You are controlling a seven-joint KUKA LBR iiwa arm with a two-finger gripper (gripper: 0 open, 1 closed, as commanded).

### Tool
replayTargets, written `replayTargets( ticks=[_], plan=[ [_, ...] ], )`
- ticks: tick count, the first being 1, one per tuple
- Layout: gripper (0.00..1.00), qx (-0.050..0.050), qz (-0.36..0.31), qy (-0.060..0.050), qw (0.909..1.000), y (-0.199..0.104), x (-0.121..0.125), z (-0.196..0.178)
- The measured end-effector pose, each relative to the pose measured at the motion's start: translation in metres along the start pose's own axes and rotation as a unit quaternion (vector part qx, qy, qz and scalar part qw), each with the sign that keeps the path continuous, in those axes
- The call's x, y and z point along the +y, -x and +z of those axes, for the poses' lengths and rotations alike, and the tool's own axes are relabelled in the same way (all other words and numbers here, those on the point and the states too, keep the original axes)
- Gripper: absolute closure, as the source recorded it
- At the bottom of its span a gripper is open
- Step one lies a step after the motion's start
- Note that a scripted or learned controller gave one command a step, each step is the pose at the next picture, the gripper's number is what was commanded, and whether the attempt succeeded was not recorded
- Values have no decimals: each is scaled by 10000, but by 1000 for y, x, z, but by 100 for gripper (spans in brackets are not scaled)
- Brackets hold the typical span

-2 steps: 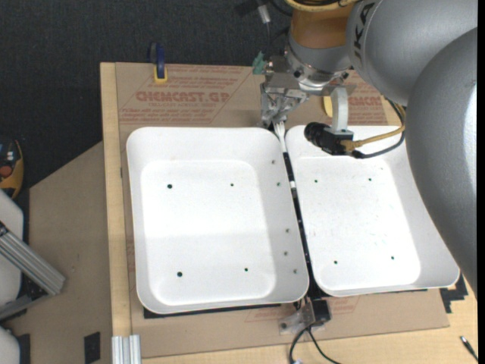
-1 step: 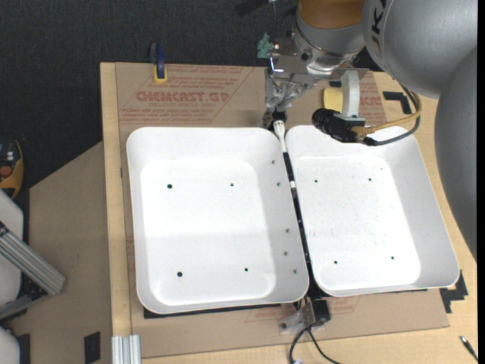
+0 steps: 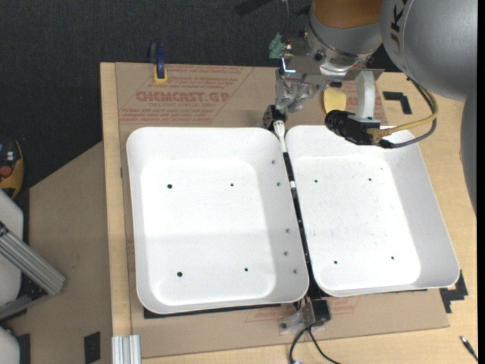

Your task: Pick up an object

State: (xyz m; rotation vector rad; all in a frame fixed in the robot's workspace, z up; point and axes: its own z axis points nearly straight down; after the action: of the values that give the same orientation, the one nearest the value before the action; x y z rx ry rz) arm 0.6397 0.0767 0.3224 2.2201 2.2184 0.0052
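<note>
We are seeing the gripper (image 3: 290,93) hanging above the gap between the far corners of the left bin (image 3: 204,226) and the right bin (image 3: 364,226) (open or closed, we cannot tell). A small pale yellow object (image 3: 334,98) is showing just beside it, past the right bin's far rim, not visibly gripped.

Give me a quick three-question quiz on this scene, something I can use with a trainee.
1. True or false: the gripper hangs above the bench's near edge.
2. Where is the blue and yellow clamp? A) in the right-hand bin B) on the far edge of the board C) on the arm
3. Fill in: the floor of the left bin shows ___ dark dots.
Key: 1 false; 2 B; 3 four.
</note>
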Motion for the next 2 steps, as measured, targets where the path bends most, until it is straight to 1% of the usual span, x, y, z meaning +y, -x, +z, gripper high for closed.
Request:
replayTargets(
  ticks=[1,2],
  plan=[
    [100,2,-34,-61,10000,-79,-19,73],
    [100,13,-32,-1,10000,-139,-16,38]
  ],
)
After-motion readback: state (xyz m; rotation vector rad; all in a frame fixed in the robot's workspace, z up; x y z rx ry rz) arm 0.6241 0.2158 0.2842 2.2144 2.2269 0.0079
